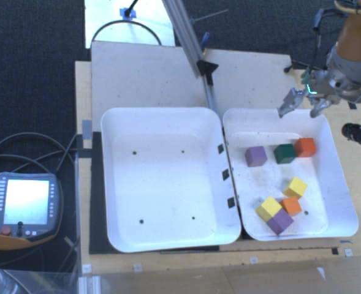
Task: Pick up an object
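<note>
Seven small blocks in right bin [336, 182], likely light, rigid, flat-sided, from purple block [280, 222] nearest to orange block [305, 147] farthest, best pinched across opposite faces; gripper [304, 105] above the far rim, fingers apart, holding nothing

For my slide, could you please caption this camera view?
Open gripper hovering over the right bin's far edge, above seven coloured blocks.

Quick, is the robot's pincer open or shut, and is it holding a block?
Pincer: open, holding nothing, up over the far edge of the right bin.
</note>
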You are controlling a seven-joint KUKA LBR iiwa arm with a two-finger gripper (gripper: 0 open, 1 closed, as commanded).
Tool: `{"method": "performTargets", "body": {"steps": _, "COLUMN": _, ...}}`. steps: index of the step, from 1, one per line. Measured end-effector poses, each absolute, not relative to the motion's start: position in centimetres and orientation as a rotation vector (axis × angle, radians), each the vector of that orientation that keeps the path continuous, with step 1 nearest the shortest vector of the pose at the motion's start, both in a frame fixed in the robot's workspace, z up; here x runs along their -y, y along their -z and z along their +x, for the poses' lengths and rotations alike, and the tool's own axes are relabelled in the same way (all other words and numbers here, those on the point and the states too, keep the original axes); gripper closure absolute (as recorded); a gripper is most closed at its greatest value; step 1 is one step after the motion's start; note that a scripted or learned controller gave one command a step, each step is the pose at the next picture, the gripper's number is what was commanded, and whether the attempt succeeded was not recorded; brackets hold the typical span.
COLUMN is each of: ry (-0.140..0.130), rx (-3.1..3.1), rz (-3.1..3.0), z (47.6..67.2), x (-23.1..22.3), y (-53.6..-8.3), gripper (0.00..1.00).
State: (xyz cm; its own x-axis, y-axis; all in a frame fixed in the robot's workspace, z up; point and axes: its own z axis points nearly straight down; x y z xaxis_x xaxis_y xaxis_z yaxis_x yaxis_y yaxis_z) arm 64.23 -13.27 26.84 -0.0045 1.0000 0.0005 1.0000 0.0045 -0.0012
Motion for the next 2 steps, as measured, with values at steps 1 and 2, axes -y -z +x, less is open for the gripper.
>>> {"method": "performTargets", "body": {"steps": 1, "ry": 0.001, "rx": 2.229, "rz": -2.217, "z": 64.3, "x": 13.3, "y": -27.1, "gripper": 0.00}}
{"method": "performTargets", "body": {"steps": 2, "ry": -0.002, "rx": 2.224, "rz": -2.219, "z": 64.0, "x": 13.4, "y": -22.9, "gripper": 0.00}}
